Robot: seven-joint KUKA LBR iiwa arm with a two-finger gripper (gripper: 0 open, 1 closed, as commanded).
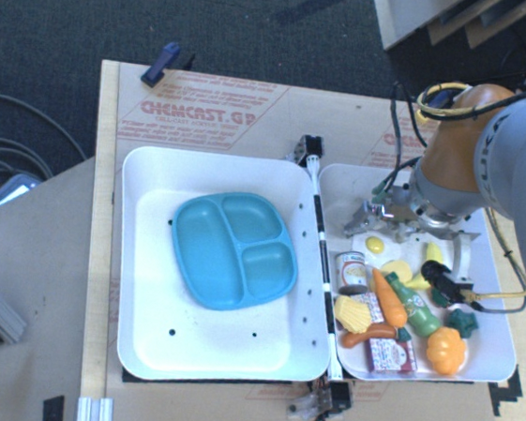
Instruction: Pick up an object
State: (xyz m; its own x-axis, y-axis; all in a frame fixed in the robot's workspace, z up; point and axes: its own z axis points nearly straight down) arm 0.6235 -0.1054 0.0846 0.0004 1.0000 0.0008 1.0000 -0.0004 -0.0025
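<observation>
Camera view: the gripper (403, 221) hangs above the fried egg (375, 246), so approach seems underway. Whether it is released or clenched, I cannot tell. Next comes a descent beside the egg.

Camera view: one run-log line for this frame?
phase: over right white bin | gripper: above toy food pile, near fried egg | grasp: unclear | left bin: blue divided plastic tray

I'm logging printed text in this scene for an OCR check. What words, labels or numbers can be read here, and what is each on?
"CHEMCAST GP": large red print on the brown protective sheet under the bins, above the left bin.
Smaller red lines beside it: too blurred to read.
A second red print near the arm, partly hidden: unreadable.
Labels on the small can and the red packet in the right bin: too small to read.
</observation>
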